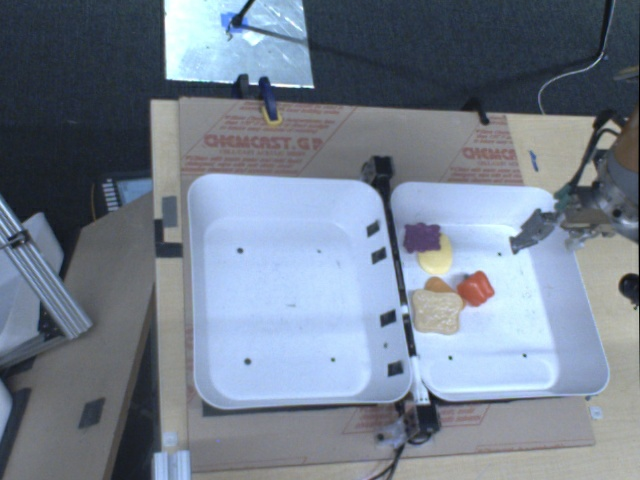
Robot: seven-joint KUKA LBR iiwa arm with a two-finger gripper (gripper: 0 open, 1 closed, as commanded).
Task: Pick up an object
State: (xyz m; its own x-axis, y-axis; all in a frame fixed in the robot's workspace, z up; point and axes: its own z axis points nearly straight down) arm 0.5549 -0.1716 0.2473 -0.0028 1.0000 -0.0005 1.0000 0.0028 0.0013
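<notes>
Several small toy foods lie at the left side of the right bin (520, 368): a purple piece (422, 236), a yellow piece (436, 260) just below it, a red-orange piece (477, 288), a small orange piece (437, 285) and a tan, bread-like piece (437, 312). My gripper (532, 232) hangs over the upper right part of that bin, to the right of the purple and yellow pieces and well apart from all of them. I see nothing in it.
The left bin (290, 298) lies beside the right one, with a black hinge strip (395, 288) between them. Both rest on a cardboard sheet (300, 138). A shiny metal plate (235, 28) lies at the back, and a clamp (268, 103) grips the board's far edge.
</notes>
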